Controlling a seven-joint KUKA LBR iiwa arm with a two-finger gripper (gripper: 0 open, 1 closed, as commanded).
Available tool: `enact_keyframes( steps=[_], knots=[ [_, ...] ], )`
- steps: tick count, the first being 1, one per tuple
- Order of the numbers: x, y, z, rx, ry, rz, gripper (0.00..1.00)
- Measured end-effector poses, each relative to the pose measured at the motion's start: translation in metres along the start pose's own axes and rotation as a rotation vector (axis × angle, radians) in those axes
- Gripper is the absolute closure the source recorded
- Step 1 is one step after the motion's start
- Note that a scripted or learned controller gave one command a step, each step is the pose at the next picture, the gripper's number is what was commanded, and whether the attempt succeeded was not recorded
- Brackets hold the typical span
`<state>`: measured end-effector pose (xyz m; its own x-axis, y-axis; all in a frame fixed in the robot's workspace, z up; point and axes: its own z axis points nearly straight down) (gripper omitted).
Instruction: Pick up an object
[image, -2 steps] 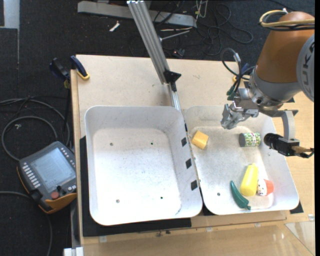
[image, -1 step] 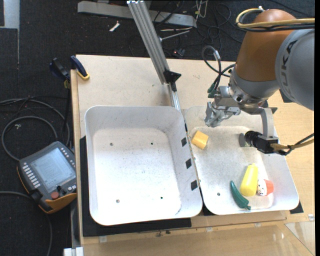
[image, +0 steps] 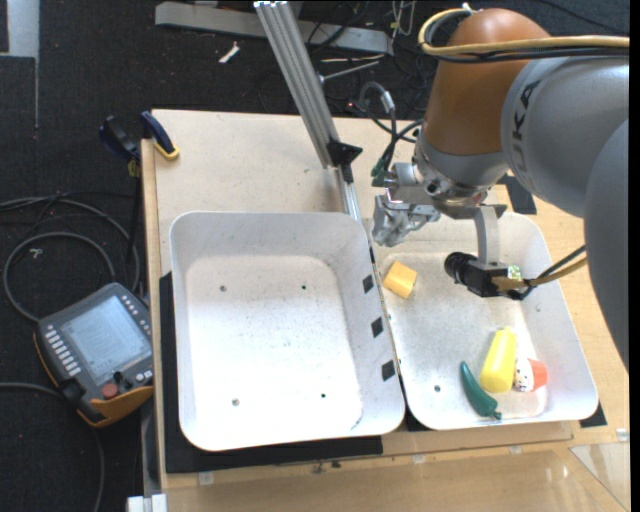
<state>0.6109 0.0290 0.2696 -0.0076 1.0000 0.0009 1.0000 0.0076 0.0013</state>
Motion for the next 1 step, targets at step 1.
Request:
enact_keyframes(
  steps=[1],
  knots=[
    [0.0565,0.0034,0.0280,0.005,0.001,0.000,1.00]
  ],
)
